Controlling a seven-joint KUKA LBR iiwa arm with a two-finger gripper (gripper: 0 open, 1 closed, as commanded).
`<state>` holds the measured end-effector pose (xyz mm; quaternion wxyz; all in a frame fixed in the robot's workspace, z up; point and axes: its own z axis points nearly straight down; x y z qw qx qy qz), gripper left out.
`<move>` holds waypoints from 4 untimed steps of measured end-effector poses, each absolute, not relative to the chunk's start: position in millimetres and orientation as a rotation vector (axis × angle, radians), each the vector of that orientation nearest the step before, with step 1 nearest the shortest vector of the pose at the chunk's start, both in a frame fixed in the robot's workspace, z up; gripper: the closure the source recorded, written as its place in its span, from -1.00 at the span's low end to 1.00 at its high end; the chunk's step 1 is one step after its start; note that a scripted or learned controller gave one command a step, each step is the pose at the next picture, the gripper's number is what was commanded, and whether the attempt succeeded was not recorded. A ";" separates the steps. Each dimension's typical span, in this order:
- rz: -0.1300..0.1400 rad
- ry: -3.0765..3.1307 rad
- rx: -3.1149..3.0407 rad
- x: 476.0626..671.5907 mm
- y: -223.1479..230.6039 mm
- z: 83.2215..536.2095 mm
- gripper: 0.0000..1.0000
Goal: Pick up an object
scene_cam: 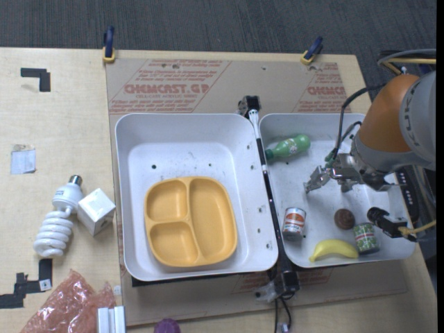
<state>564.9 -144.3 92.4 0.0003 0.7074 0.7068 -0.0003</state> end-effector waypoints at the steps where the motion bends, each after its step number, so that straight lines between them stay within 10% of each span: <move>1: 0.001 2.219 2.223 477.6 -113.7 92.4 -1.00; 2: 0.003 2.215 2.223 479.1 -114.5 102.2 1.00; 3: 0.000 2.222 2.218 541.3 -45.8 192.3 1.00; 4: 0.000 2.222 2.218 541.3 -45.9 192.3 -1.00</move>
